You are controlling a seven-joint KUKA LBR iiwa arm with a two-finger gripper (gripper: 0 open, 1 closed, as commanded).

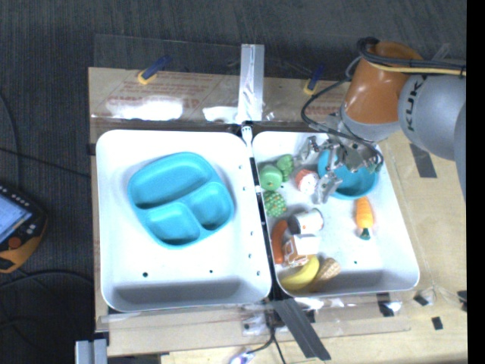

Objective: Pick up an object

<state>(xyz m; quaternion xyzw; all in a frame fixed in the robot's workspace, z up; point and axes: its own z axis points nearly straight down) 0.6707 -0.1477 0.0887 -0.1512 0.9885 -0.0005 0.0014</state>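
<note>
Writing: "KU" letters visible on the grey arm link (438, 112), rest cut off; no other legible text, the labels on the small items are too blurry to read.

Gripper (324, 174) sits over the upper part of the right bin (394, 268), metal fingers (323, 189) spread apart with nothing between them, so released and empty. Orange band (375, 89) is just above and right of it.

Around the gripper:
- blue bowl (356, 180) immediately right, partly hidden under the wrist hardware
- red-and-white round item (305, 180) just left, close to the left fingertip; touching or not, can't tell
- green round fruit (270, 177) further left, with a smaller green piece (285, 163) beside it
- green bumpy item (274, 202) lower left, against the bin's divider wall
- orange carrot (364, 214) lower right, lying apart from the others
- white cylinder (308, 221) directly below, near
- red-and-white box (297, 247) below that, touching the banana (297, 274)
- tan cone-like piece (328, 269) next to the banana at the bin's front edge

Far left of the gripper: left bin (117, 271) holding a blue divided tray (182, 197) with three compartments.

Black cables (322, 105) loop beside the wrist. Yellow-blue clips (154, 69) on the board behind the bins. A handheld pendant (15, 230) lies on the floor at far left.
</note>
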